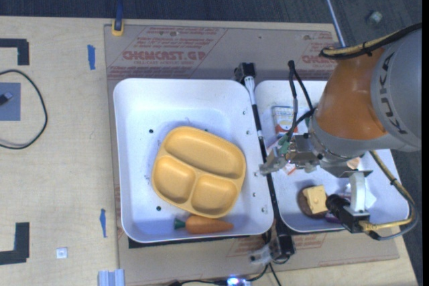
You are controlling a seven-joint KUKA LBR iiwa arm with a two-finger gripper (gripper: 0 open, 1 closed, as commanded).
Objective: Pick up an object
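The tabletop (53,211) carries two shallow white bins side by side, seated on a cardboard sheet (167,50).

Left bin (134,104): contains a yellow divided plate (198,171) with three compartments, lying flat near the bin centre. Its long axis runs from upper left to lower right. A toy carrot (206,225) lies just below the plate, near the front wall of the bin. The carrot's long axis is close to horizontal in the camera view; the green stem end points left and the orange tip points right. Whether the carrot touches the plate edge cannot be determined.

Right bin (268,94): contains a small printed packet (284,117) near the back, partly covered by the arm, and a tan block-shaped item (313,197) resting on a dark rounded object (310,209) near the front wall.

Arm (362,104): enters from the right, with the orange band positioned over the right bin. The claw (285,156) sits low at the left wall of the right bin, next to the divider between the bins. Whether the claw is apart or together cannot be told; cables and wrist hardware obscure it. No object is visibly clamped in it
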